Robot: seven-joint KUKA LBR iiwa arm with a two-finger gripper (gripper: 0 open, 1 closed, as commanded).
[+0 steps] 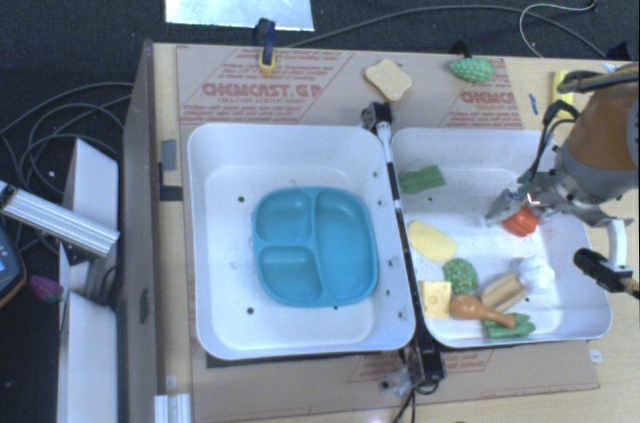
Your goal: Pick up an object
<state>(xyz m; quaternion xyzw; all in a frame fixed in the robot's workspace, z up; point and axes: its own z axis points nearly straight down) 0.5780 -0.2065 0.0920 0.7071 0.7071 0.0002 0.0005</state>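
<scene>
the surface is carrying two bins; the end effector is hovering at a red toy in the right bin, seemingly lining up a grasp, its grip state impossible to tell.

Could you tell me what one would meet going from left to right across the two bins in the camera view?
Blue divided plate in the left bin → green flat piece → yellow oval piece → red-orange object by the gripper → white lump, all in the right bin.
</scene>
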